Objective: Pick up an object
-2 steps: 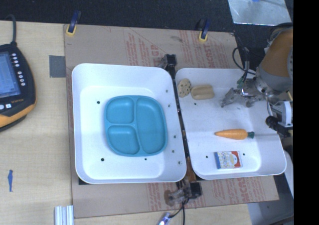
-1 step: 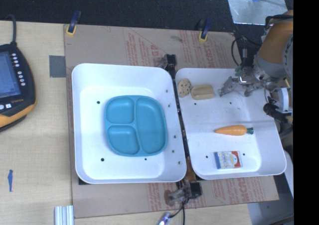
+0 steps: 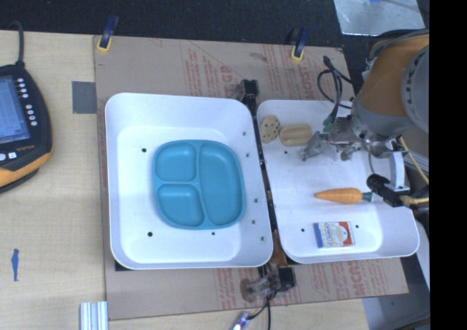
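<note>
The right white bin holds an orange carrot with a green tip, a tan oblong piece like a bread roll, a round brown cookie and a small flat packet with blue and red print. My gripper hangs over the upper middle of this bin, just right of the tan piece and above the carrot. Its fingers stand open with only bare bin floor between them. The grey arm with its orange band comes in from the right.
The left white bin holds a blue divided plate. A teach pendant lies on the bench at far left. Clamps and cables sit along the cardboard edges.
</note>
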Controlling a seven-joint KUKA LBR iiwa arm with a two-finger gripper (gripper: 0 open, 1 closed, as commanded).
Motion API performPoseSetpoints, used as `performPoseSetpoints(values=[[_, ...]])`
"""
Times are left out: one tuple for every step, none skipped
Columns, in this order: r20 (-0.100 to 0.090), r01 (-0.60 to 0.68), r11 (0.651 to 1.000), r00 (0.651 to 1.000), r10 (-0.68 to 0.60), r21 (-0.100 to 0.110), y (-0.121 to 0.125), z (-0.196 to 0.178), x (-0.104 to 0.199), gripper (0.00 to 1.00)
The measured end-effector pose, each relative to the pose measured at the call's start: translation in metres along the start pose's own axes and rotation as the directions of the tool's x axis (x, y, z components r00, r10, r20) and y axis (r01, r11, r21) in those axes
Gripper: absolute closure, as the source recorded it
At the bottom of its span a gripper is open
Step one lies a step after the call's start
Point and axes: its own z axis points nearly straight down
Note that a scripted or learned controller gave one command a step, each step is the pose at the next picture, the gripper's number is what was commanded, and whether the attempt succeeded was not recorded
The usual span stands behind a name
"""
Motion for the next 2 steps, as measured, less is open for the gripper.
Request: performPoseSetpoints(values=[[0.001, -0.002, 1.000, 1.000, 0.002, 0.000, -0.055, -0.010, 0.019, 0.00], [0.001, -0.001, 1.000, 1.000, 0.001, 0.000, -0.071, 0.020, 0.002, 0.00]])
